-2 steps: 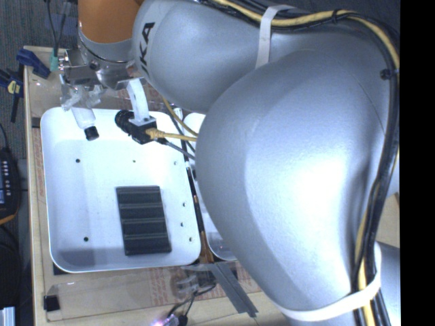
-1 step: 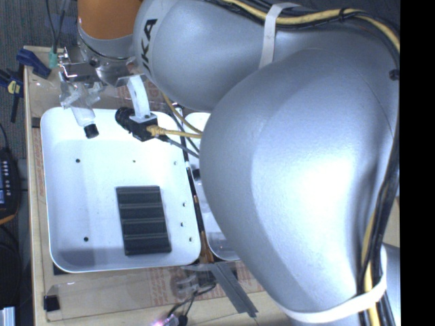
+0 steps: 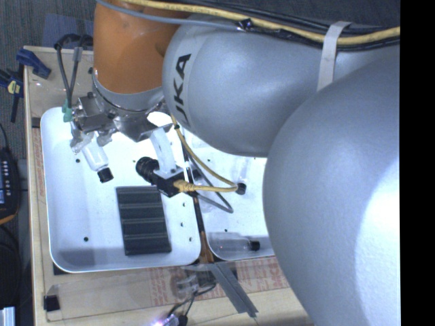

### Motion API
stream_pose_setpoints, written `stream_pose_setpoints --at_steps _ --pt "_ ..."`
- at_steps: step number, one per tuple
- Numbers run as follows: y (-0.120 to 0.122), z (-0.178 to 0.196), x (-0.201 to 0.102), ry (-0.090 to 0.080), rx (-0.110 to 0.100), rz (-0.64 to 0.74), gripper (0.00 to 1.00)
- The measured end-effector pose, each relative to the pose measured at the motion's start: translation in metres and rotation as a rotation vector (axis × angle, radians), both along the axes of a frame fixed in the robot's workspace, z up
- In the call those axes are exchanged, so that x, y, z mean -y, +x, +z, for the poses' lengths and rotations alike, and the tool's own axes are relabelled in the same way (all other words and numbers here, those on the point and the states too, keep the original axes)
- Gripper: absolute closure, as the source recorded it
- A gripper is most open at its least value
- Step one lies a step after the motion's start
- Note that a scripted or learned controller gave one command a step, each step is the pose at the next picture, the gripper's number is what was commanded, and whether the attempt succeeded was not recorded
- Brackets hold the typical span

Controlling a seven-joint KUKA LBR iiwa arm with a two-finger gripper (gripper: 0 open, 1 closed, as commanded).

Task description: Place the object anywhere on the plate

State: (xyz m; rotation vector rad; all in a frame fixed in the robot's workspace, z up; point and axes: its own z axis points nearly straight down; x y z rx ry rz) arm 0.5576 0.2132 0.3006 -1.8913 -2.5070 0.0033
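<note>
Arm: the grey arm (image 3: 285,114) with its orange band takes up the view from 12 through 3 to 5 o'clock. It reaches toward 9 o'clock, over the bench.

Left bin: the left bin (image 3: 71,209), white and shallow, is where the work sits.

Right bin: the right bin (image 3: 234,223) lies mostly under the arm, with one corner showing at 5 o'clock of the left bin.

Plate: I take the dark ribbed plate (image 3: 143,219) to be the target. It lies flat on the left bin's floor, toward 5 o'clock.

Gripper: the gripper (image 3: 92,138) hangs over the left bin's 11 o'clock part. From here I cannot tell how wide it stands, or whether it truly has anything.

Object: the clear tube (image 3: 95,156) has its upper end right at the gripper's tip. It is tilted, with its black cap (image 3: 105,175) pointing toward 5 o'clock. It is near the plate, but not over it.

Spare: a second tube (image 3: 231,244) lies on its side in the right bin's near corner.

Risk, grip: if the hold is only partial, I think the tilted tube could swing or drop short, onto the white floor.

Risk, release: a round tube let go across the ribs may roll off the plate's edge, more so if released from height.

Risk, contact: coming down too low could nudge the plate, which looks loose in the bin.
</note>
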Motion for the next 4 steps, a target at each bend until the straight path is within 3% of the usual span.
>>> stream_pose_setpoints --at_steps 1,2,3,4 --pt "-0.066 -0.164 0.038 -0.001 -0.005 -0.075 1.00" --pt "-0.028 -0.122 0.015 0.001 0.000 0.458 1.00" --pt "-0.052 0.042 0.050 0.001 0.005 0.625 1.00" --pt "-0.079 -0.066 0.016 0.001 -0.001 0.627 1.00"
